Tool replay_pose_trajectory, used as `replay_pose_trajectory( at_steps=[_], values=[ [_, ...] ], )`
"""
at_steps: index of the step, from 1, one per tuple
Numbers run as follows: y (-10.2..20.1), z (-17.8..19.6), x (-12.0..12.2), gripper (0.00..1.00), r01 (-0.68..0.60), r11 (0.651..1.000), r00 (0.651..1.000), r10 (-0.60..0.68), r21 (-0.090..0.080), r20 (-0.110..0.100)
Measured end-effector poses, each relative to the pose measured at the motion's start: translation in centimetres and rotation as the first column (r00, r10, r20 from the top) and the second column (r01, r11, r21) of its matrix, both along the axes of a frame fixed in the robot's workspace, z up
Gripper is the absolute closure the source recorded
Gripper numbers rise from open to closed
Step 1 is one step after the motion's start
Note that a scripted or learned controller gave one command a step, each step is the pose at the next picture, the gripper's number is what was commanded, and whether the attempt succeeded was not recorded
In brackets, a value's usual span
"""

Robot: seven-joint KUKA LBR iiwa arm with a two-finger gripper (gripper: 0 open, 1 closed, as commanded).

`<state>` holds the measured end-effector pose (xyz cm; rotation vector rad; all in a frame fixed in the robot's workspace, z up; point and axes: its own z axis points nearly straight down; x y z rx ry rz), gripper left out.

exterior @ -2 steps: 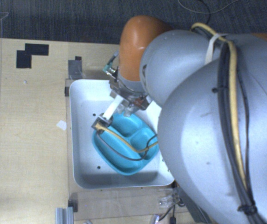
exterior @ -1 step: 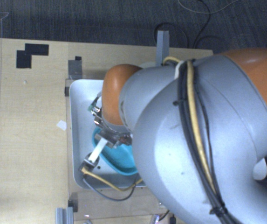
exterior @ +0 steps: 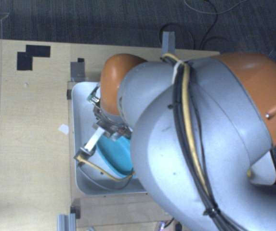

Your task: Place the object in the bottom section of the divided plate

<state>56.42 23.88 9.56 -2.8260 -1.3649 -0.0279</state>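
Mostly, the grey robot arm with an orange band (exterior: 200,143) covers the pale wooden counter (exterior: 32,153) and the shallow white bin (exterior: 82,109). A bright blue plastic plate (exterior: 117,154) lies in that bin, half under the arm. The pincer (exterior: 109,126) sits at the plate's upper rim; whether it is open or closed cannot be told.

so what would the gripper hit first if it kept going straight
Probably the blue plate in the white bin: the gripper points down over its edge. Depth is unclear, so the bin floor is possible.
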Motion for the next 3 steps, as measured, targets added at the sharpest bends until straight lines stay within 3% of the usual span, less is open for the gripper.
replay_pose_trajectory(
  at_steps=[1, 2, 3],
  values=[
    [-0.4, 7.6, -3.1, 1.0, -0.287, 0.958, 0.958, 0.287, -0.009, -0.011],
    [-2.1, 1.4, -6.2, 1.0, -0.335, 0.942, 0.942, 0.335, -0.009, -0.015],
    [-2.1, 2.5, -6.0, 1.0, -0.334, 0.943, 0.943, 0.334, -0.007, -0.012]
  ],
)
